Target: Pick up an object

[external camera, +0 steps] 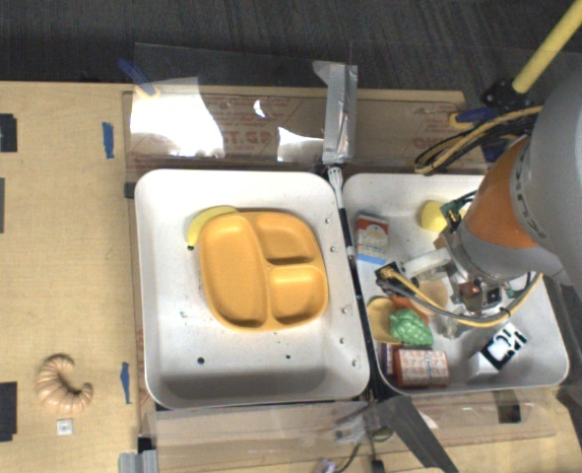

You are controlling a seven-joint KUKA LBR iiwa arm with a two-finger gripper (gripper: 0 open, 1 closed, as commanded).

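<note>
Yellow divided tray (261, 269): three compartments, lying flat in the middle of the left bin (162, 215), covering most of a yellow banana (208, 219) at its upper left.
Small carton (371, 237): red and white, upper left of the right bin (547, 363).
Yellow ball (432, 215): near that bin's top wall.
Green toy vegetable (410, 327): lower left.
Red-brown box (420, 365): just below it.
Black-and-white block (502, 347): lower right.
</note>
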